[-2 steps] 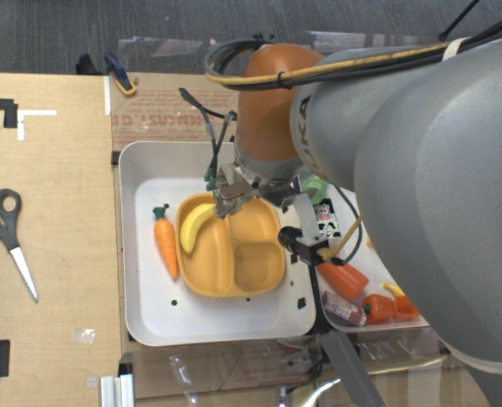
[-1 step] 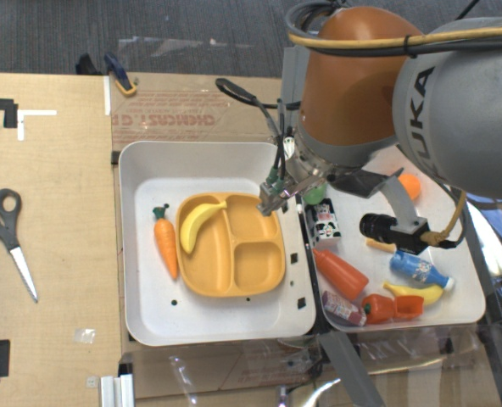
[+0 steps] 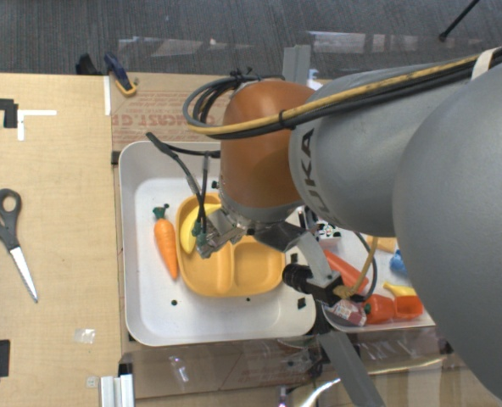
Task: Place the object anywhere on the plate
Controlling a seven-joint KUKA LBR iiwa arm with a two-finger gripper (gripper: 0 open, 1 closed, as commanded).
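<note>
A yellow divided plate (image 3: 234, 270) lies in the left white bin (image 3: 141, 253). Beside its left edge rests a toy carrot (image 3: 164, 242) with a green top, on the bin floor and off the plate. A pale yellow banana-like piece (image 3: 187, 231) lies along the plate's left compartment. My gripper (image 3: 207, 237) hangs over the plate's upper left part, close to that yellow piece, with the orange wrist band just above it. The arm hides much of the plate's far side.
The right bin (image 3: 378, 325) holds several toys, among them red and orange ones (image 3: 387, 305) and a blue piece (image 3: 399, 261). Scissors (image 3: 9, 231) lie on the wooden bench at the left. Cables loop over the arm near the left bin's far wall.
</note>
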